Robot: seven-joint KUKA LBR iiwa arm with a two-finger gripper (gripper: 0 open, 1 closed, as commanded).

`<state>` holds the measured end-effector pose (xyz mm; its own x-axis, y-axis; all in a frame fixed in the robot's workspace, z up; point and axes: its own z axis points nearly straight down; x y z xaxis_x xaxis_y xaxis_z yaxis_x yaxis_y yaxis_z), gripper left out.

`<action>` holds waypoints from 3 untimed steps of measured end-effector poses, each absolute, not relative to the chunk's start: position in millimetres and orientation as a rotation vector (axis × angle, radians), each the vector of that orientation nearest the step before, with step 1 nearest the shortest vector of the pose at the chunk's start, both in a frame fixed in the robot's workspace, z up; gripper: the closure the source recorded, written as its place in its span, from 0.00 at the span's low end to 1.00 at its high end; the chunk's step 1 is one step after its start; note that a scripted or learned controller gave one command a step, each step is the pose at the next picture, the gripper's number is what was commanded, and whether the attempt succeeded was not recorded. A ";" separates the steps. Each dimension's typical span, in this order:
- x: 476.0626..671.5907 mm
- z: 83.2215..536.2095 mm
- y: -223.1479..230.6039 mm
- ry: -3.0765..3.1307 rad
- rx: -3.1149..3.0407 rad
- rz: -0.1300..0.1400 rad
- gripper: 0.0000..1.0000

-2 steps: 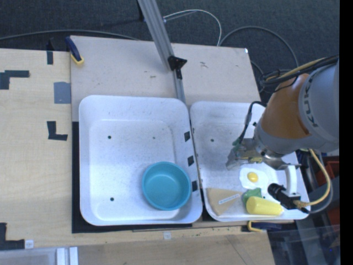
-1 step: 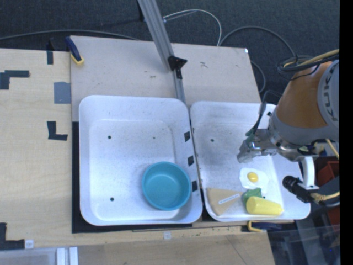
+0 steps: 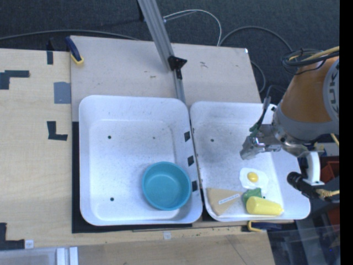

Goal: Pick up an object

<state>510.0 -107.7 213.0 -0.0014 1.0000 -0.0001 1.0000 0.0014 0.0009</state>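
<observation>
So 2 white bins on the surface [image 3: 127, 70]. Left bin [image 3: 94, 148] has a blue bowl [image 3: 165, 185]. Right bin [image 3: 220, 126] holds a cheese wedge [image 3: 222, 199], yellow corn [image 3: 263, 206] and fried egg [image 3: 253, 177]. Claw [image 3: 249, 149] hovers just above the egg, can't tell its opening.

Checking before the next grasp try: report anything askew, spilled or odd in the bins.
Nothing stands out. The round blue bowl sits upright in the left white bin; the fried egg toy, tan wedge and yellow corn toy cluster in the right white bin.
</observation>
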 end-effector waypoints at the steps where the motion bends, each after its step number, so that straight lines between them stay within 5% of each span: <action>1: 537.1 223.1 -66.1 2.229 2.215 0.002 1.00; 3: 582.7 206.1 31.4 2.230 2.215 0.000 1.00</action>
